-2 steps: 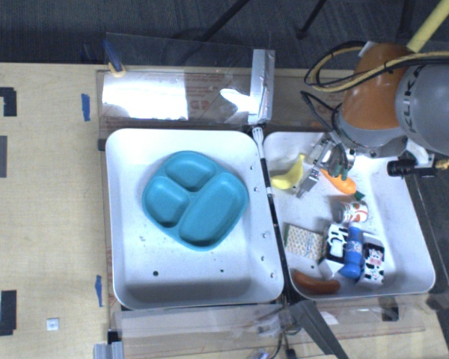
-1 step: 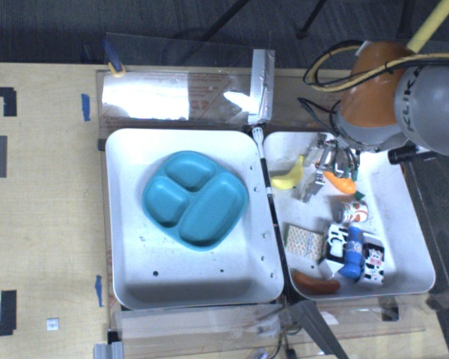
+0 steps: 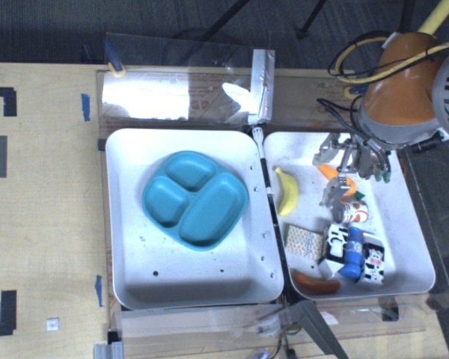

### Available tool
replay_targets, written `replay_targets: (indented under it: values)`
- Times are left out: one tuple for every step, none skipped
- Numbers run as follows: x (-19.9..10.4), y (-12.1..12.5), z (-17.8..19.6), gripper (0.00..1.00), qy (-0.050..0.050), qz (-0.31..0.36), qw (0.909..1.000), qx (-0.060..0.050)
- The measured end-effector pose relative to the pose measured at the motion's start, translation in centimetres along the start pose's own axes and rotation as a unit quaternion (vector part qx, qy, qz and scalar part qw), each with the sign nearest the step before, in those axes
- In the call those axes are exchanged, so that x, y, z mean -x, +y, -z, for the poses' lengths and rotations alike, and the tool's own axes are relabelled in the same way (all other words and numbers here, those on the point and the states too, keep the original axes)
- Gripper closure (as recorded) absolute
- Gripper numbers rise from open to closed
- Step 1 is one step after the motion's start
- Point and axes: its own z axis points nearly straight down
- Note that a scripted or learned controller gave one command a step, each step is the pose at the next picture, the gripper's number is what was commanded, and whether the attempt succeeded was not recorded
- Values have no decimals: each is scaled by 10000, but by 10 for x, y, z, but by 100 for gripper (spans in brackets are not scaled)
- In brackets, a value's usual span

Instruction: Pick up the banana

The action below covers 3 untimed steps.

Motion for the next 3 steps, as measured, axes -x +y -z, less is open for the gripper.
replay_targets:
  values:
    - [28,56,33,0,-33,1438,9896,3]
    - [-29,99,33,0,-4,3130,9497,7]
    - [8,45,33,0,-24,2998,9540,2]
